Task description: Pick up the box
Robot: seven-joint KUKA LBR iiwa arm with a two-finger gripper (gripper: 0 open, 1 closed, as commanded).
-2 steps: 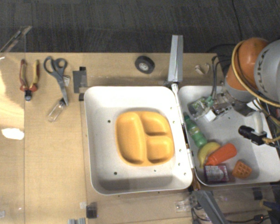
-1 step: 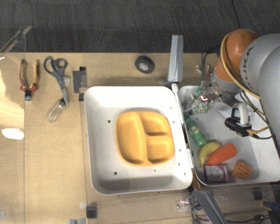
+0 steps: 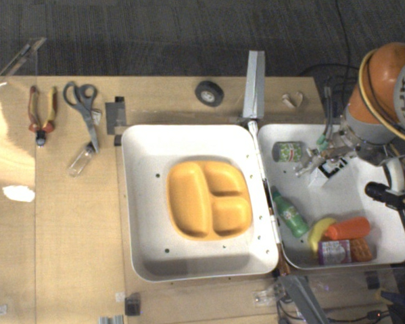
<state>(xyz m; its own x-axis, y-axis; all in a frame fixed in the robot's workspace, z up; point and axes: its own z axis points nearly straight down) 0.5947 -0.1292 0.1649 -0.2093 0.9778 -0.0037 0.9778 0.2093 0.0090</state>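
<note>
Pliers [image 3: 41, 112] with red handles lie at the far left of the bench [image 3: 65, 253], and you will see grey-handled scissors [image 3: 85, 111] just beside them, blades pointing toward the near edge. A black roll of tape [image 3: 210, 93] sits on the bench behind the left bin [image 3: 144, 195], near an upright grey metal post [image 3: 254, 84] that stands at the seam between the 2 bins. The left bin holds 1 item: a yellow tray [image 3: 209, 197] with 3 compartments, lying roughly at its centre and apart from all 4 walls. In the right bin [image 3: 350, 201], a small can [image 3: 288, 151] with a green label lies on its side in the far left corner. A green bottle [image 3: 290, 214] lies along the left wall, slanting toward the near side. A yellow banana [image 3: 319, 231] sits next to the bottle's near end, touching an orange cylinder-shaped object [image 3: 349, 228]. The box [image 3: 342, 251], purple and orange, lies flat against the near wall of the right bin, just in front of the banana and the orange object. The gripper [image 3: 326, 155] sits over the far part of the right bin, near the can and well apart from the box; you cannot tell whether it is open or closed, as the metal parts blur together. The arm [image 3: 388, 94], grey with its orange band, enters from the right.
</note>
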